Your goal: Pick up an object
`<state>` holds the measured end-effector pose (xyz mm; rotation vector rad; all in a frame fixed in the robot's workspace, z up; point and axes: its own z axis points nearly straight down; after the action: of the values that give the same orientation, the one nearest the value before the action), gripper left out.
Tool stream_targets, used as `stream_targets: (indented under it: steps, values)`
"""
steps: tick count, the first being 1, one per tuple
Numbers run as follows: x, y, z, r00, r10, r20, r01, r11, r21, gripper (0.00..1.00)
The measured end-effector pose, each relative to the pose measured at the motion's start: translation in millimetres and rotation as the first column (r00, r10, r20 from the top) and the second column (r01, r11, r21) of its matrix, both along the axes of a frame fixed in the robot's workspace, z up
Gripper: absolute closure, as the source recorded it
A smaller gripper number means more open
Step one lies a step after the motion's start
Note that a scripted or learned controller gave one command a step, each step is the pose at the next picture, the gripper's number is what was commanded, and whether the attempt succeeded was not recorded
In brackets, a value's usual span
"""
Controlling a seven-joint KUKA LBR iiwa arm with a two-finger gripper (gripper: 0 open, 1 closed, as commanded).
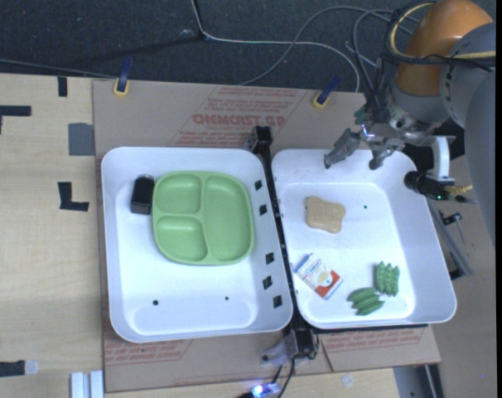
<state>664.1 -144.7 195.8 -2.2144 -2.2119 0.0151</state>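
In the left bin (118, 222) we see a black block (142, 195) touching the left edge of a green tray (204, 218); both are well apart from the arm, so we would leave them. In the right bin (417, 247) lie a tan biscuit (325, 214) near the middle, a small packet (318, 275) toward the near left corner, and green pods (377, 288) near the front right.

The gripper (359, 154) hangs over the far rim of the right bin with its fingers spread apart and nothing between them. The biscuit lies nearest to it, so we judge it the likeliest pick. To do this well, we should bring the fingers squarely over the biscuit, straddle its narrower width, go down low, then close before lifting.

We cannot make out the fingertips sharply; they blur against the white rim. The packet's print is too small to read. The arm's upper part is cut off at the right.
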Motion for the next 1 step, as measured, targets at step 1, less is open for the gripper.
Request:
stream_targets:
  steps: [1]
  values:
    - [3.1,0.3,8.2,1.000,0.003,0.014,-0.003,1.000,-0.002,0.00]
